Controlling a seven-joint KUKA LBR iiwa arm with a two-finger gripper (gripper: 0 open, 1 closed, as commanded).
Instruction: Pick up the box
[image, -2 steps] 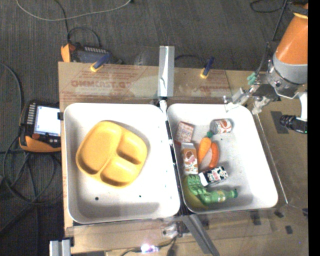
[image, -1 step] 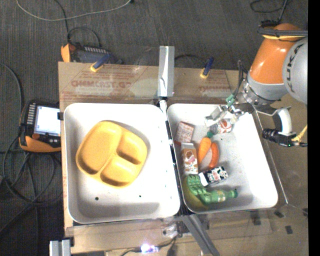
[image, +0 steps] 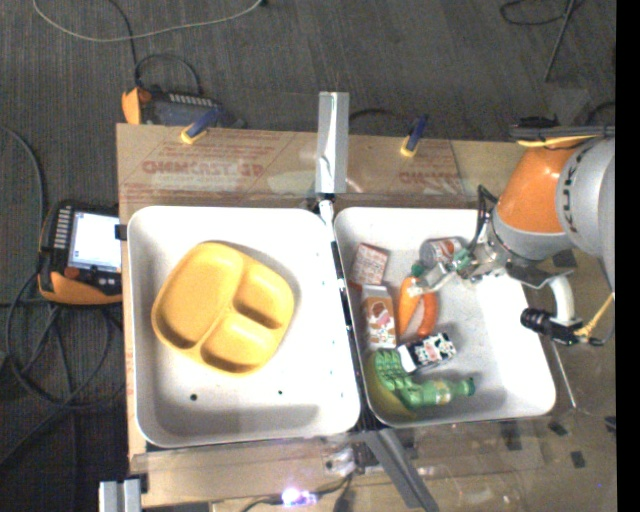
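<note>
Light is even and fairly bright over the two white bins (image: 240, 420), whose floors look a little washed out, while the dark floor around the bench stays dim. Soft shadows lie under the yellow tray (image: 226, 306) far to the left of the fingers (image: 432, 272), and a small violet glare spot shows at the bottom edge below them. The picture is slightly soft and grainy, so print on the small items just below the fingers is unreadable.
</note>
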